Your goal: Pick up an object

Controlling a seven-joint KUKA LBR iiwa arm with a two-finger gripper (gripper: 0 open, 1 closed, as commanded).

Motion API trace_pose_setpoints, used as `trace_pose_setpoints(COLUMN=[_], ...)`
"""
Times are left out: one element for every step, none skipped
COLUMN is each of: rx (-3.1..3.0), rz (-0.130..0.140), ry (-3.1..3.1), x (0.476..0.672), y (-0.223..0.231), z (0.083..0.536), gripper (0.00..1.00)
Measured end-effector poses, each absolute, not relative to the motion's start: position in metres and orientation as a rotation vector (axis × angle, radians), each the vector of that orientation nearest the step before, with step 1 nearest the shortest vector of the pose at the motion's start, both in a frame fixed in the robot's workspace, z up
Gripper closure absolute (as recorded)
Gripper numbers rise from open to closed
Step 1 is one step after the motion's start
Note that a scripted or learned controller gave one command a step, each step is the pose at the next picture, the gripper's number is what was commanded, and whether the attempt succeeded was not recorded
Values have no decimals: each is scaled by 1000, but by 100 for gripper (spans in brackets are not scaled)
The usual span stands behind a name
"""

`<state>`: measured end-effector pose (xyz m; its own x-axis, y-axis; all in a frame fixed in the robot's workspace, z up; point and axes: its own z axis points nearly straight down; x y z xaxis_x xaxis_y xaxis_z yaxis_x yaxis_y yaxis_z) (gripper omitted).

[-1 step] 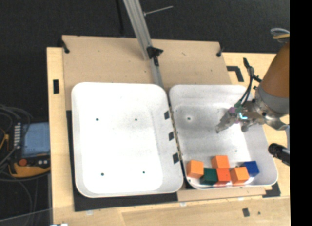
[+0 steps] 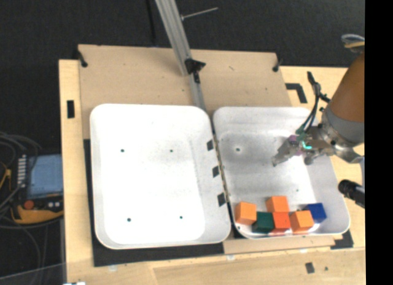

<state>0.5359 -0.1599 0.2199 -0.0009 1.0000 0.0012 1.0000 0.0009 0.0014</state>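
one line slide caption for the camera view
Gripper above the right bin, apart from coloured blocks clustered at its near edge.

Arm [image 2: 351, 102] cut off at right edge — green block [image 2: 264, 222] partly hidden behind orange blocks [image 2: 281, 212].

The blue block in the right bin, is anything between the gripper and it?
Nothing visible. The gripper hangs over bare bin floor, and the blue block sits nearer the front wall of the right bin, beside an orange block.

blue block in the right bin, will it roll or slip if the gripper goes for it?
The blue block looks cube-shaped with flat faces, so probably rigid and unlikely to roll. It sits against an orange block near the bin's rim, so finger clearance may be tight.
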Motion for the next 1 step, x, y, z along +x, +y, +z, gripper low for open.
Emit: trace_pose_setpoints(rx=[2227], rz=[-7], ry=[2219], x=[539], y=[-166], z=[158], gripper=[0])
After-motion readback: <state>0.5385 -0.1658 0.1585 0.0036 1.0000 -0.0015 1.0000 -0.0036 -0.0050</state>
